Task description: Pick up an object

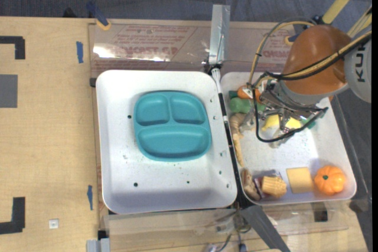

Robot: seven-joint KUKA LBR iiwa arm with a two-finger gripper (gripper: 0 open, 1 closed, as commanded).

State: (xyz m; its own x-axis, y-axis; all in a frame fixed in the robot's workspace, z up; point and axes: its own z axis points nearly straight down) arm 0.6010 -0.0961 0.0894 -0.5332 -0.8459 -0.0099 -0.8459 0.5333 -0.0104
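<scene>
Gripper down in right bin near its back-left corner, over a yellow toy — can't tell how it's set. Nothing lifted yet; pumpkin, block sitting along front edge.

I count two white bins, one teal divided plate, one orange pumpkin, one yellow block, one corn cob.

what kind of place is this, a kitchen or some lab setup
Most likely a robot lab test bench, not a kitchen. Two white bins sit side by side on a plywood bench marked with tape; the right bin holds toy food such as a small pumpkin, and a cabled robot arm reaches over it.
</scene>
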